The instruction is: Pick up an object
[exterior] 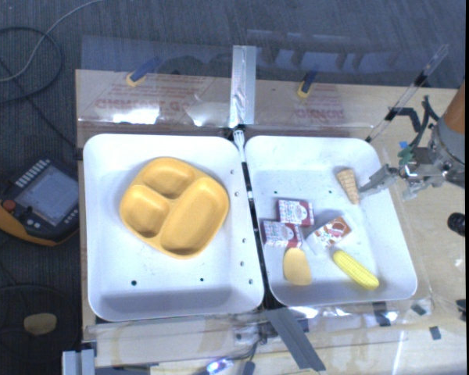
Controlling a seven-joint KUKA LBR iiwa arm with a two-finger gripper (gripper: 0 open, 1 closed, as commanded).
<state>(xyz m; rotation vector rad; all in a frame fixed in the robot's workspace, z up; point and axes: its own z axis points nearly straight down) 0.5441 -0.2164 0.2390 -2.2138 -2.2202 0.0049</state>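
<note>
Nearest you, along the front of the right bin [391, 283], you've got a yellow toy corn cob [355, 269] lying at a slant and a rounded yellow piece [297, 267] just beside the divider, with a small red-and-white packet [331, 231] between and a little behind them. Further in sit two red cartons [288, 221], touching or nearly so. Further back again, a tan cone-shaped piece [347, 184] lies near the right wall, and that looks like your target: the gripper [379, 180] is poised just beside it, at the bin's right rim, with one slim finger [373, 182] reaching toward the cone. Nothing is between the fingers that you can see, so call it empty-handed; how wide it stands you cannot tell from up here. To do this well, I'd say centre over the cone's thicker end, come down straight, and keep clear of the wall so a finger doesn't catch the rim. In the left bin [109, 287] a yellow three-compartment tray [174, 205] sits alone, well apart from the action. Hard to read: the second finger is lost in the clutter of the wrist, the arm is cut off at the right, and the print on the cartons is too small to make out.
</note>
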